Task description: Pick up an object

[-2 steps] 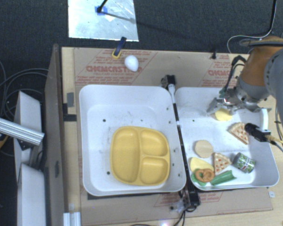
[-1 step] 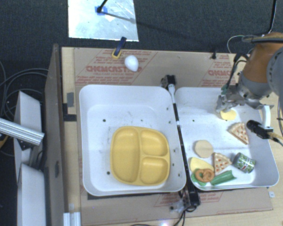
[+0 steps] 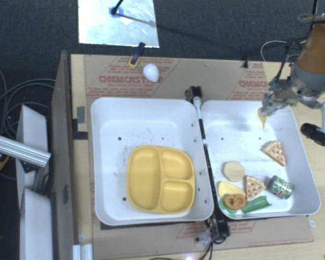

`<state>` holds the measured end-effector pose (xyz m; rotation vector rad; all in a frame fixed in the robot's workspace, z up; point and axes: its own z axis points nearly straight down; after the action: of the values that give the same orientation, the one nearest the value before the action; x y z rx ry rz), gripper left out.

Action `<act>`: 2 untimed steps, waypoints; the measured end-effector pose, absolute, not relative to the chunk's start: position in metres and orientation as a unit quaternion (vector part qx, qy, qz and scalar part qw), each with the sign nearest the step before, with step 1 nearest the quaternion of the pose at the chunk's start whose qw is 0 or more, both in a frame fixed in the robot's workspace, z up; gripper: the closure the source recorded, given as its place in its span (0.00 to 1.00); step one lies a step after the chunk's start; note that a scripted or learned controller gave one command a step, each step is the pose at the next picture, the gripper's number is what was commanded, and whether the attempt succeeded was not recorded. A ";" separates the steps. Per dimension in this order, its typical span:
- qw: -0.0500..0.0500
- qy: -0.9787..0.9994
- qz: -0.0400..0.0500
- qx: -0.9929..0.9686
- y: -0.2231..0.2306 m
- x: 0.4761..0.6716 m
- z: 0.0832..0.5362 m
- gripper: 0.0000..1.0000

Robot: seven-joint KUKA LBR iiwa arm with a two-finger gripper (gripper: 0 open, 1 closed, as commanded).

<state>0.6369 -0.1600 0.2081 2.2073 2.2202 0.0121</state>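
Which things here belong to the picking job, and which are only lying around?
For the job:
gripper
pizza slice
second pizza slice
round biscuit
green can
green pepper
right bin

Lying about:
yellow tray
white egg
cables

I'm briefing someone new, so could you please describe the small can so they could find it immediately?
Look in the right-hand white bin, down in its near right corner. There the small can lies on its side, next to a pizza slice and a green vegetable. It alone is cylindrical, with a green label and metal ends.
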 end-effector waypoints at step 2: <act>0.001 0.709 0.001 0.705 -0.114 0.643 0.228 0.00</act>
<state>0.6428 -0.1137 0.2276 2.2144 2.2251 0.0033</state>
